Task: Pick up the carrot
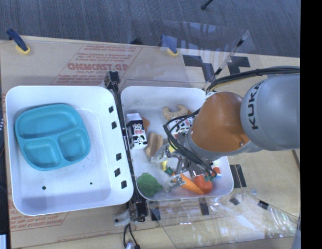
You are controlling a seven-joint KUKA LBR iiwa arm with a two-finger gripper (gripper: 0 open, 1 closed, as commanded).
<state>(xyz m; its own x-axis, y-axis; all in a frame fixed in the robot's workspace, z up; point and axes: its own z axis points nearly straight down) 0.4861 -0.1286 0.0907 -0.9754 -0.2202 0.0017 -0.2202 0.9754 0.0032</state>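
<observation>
The carrot (192, 185) is an orange stick lying near the front wall of the right bin (150, 95), pointing left toward a green leafy piece (148, 183). My gripper (177, 173) hangs low over the bin floor just left of and above the carrot's thin end, under the grey arm with its orange band (219, 124). The wrist and cables hide the gripper's tips and part of the carrot's thick end. I cannot tell whether the gripper touches the carrot.
The right bin also holds a black-and-white carton (135, 132), a tan bread-like piece (154, 144) and a beige toy (174, 112) at the back. A blue divided tray (51, 135) lies in the left bin (57, 197). Yellow bits lie near the gripper.
</observation>
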